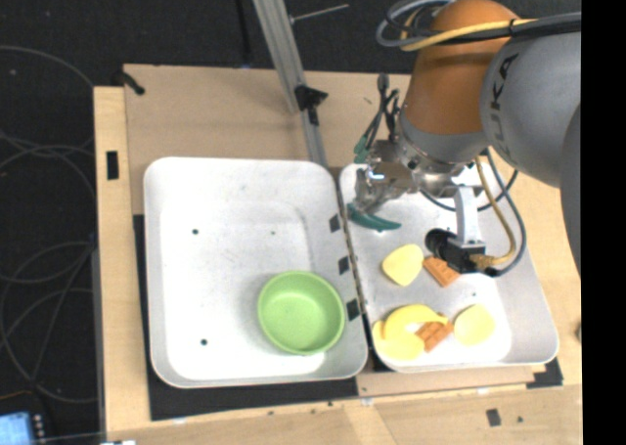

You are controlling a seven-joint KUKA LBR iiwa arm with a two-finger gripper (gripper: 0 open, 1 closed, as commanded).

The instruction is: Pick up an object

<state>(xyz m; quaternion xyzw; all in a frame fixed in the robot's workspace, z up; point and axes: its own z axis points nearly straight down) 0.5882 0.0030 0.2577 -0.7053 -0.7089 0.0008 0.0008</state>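
Step in hand: approach to a grasp. Nothing is judged lifted yet.

The arm (460,62) is over the upper left part of the right bin (536,333), close to the wall it shares with the left bin (161,238). The jaws hang low over that corner. Whether they are apart or together cannot be told from this view, and nothing can be confirmed between them.

The likeliest target is a teal piece (380,222), which lies just below the jaws against the bin's left wall. Contact between the two cannot be judged.

Other candidates in the right bin:
- A yellow lump (402,265), near the teal piece.
- An orange wedge (442,274), just beside that lump.
- Along the bin's near side, a yellow disc (403,326) with an orange bit (433,335) on its edge, and a second yellow lump (474,326).

The left bin holds a green bowl (301,311), well apart from the arm. Both bins sit on the worktop (196,111).

Next move, as judged: a short descent centred on the teal piece, then closure and a straight lift. The piece looks thin and lies close to the wall, so the jaws have little room on that side. Risks are a glancing contact with the wall or closing on nothing.
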